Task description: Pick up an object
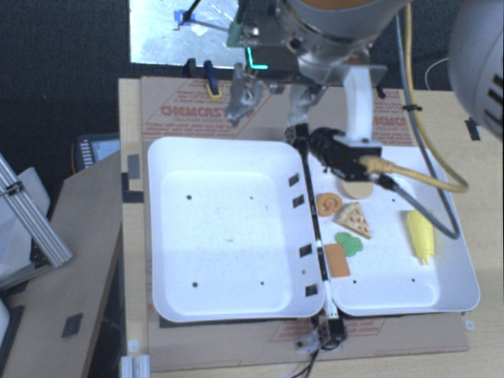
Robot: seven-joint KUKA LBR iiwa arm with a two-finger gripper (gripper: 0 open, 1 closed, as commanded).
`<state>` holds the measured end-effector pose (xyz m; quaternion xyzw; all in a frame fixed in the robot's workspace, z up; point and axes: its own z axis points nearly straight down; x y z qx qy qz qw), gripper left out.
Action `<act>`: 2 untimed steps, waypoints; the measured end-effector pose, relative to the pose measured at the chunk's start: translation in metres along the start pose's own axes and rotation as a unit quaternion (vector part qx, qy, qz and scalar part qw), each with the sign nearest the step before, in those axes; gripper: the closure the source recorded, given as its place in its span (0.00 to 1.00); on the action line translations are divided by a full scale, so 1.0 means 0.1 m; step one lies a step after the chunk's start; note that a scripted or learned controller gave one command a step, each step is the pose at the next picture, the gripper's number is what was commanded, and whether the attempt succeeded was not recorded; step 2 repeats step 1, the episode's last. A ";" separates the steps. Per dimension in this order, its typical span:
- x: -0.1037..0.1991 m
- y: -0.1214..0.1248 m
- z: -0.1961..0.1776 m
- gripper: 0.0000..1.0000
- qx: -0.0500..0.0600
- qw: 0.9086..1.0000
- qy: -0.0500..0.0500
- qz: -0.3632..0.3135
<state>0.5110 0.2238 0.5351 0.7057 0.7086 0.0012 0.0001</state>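
Camera view: two shallow white bins are being borne side by side on a brown cardboard-covered bench (197, 105) printed with red lettering. The left bin (169, 211) is lying bare apart from small dark specks. In the right bin (453, 278), the objects are being kept close to the dividing rim: an orange ring-shaped piece (328, 205), a yellow wedge with red dots (354, 220), a green piece (350, 244), and an orange rectangular block (337, 261). A yellow bottle-shaped object (420, 235) is lying apart, towards the right wall. The gripper (268, 105) is being held above the bench's far edge, behind both bins, with nothing seen between its two fingers, which are standing apart. A yellow cable (425, 176) is being trailed across the right bin. Dark flooring and a bright panel (157, 18) are seen beyond the bench.
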 end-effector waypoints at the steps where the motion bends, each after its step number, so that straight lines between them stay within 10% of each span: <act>1: 0.00 0.00 -0.12 1.00 -0.001 1.000 0.001 -0.002; 2: 0.00 0.00 -0.12 1.00 -0.001 1.000 0.001 -0.002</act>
